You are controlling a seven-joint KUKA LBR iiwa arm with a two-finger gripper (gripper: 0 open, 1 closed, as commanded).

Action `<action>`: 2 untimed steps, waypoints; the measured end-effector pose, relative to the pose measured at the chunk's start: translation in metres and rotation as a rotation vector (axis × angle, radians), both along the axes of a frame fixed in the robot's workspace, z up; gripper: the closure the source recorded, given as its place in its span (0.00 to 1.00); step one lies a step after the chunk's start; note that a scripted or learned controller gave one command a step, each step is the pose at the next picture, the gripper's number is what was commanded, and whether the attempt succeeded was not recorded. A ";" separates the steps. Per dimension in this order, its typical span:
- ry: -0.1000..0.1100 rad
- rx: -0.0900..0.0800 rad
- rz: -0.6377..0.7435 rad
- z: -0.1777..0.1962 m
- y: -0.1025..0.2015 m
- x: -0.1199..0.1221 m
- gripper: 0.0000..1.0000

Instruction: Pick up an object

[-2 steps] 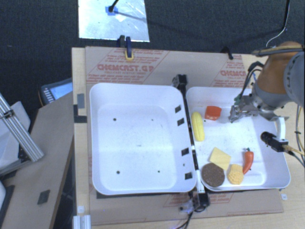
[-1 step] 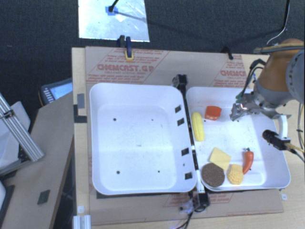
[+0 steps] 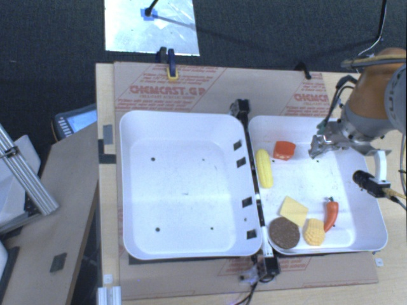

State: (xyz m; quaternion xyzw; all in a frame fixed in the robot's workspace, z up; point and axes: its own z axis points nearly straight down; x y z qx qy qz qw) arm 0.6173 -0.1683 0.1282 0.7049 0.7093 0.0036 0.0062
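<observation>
Lying in the right bin (image 3: 365, 234), six small objects are seen, any of which may serve as the object to be picked. A yellow corn cob (image 3: 264, 168) is placed beside the divider between the bins, its long axis running up and down the view. An orange-red block (image 3: 284, 150) is located just to its right, near the bin's far wall. A yellow wedge (image 3: 293, 210), a brown disc (image 3: 283, 232) and a small yellow corn piece (image 3: 314, 232) are grouped at the near edge, closely packed. A red-orange pepper (image 3: 330, 214) is set upright in the view, stem end pointing away. The gripper (image 3: 320, 146) is positioned above the bin's far right area, right of the block; nothing is seen between its fingers, and their spacing cannot be determined. The left bin (image 3: 184, 122) is adjacent.
</observation>
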 end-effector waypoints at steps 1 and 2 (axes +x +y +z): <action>-0.003 0.000 0.000 0.011 0.000 0.001 1.00; -0.006 0.000 0.000 0.022 -0.001 0.002 1.00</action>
